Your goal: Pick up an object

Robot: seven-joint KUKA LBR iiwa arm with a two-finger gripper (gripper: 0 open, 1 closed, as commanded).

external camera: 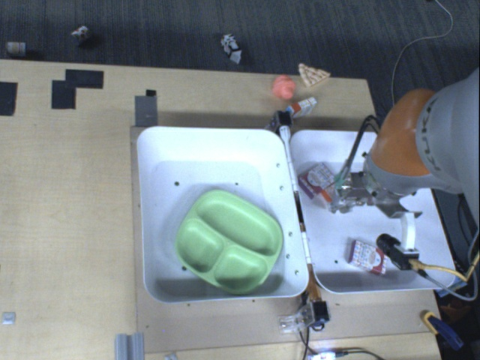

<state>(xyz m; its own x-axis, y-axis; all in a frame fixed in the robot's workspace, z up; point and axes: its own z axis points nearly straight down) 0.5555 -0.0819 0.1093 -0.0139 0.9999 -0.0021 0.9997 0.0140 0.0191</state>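
Wooden bench (67, 201), two white bins side by side. Right bin (427, 272): gripper (346, 199) low over the floor, just right of a small clear packet (316, 178); finger spread cannot be told. One red-white packet (366, 255) lies nearer the front wall. Left bin (150, 223): one green divided tray (229, 238).

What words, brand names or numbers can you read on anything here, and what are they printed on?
None can be read.
Small packet in the right bin: red and white print, too blurred to read.
Wrapped item beside the gripper: markings too small to read.
Green divided plate in the left bin: no text on it.
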